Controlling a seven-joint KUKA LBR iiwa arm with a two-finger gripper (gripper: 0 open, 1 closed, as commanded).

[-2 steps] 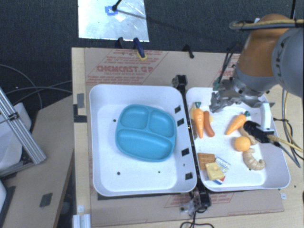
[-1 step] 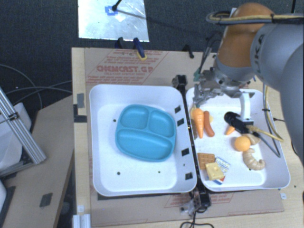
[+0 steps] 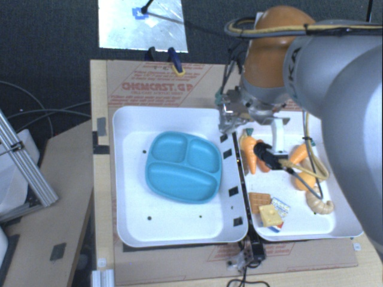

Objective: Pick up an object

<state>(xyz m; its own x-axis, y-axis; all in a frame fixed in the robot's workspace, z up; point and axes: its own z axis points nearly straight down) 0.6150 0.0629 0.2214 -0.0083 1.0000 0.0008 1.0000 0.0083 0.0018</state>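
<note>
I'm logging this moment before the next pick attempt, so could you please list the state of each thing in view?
blue divided plate: flat, upright, in left bin
carrots: lying loose in right bin
cracker: lying flat
croissant: resting near right wall
gripper: low over the divider

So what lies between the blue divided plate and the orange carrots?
In the camera view, the two bins' adjoining walls, bearing small black tabs, run between the blue plate and the carrots. Otherwise there is bare white bin floor.
</note>
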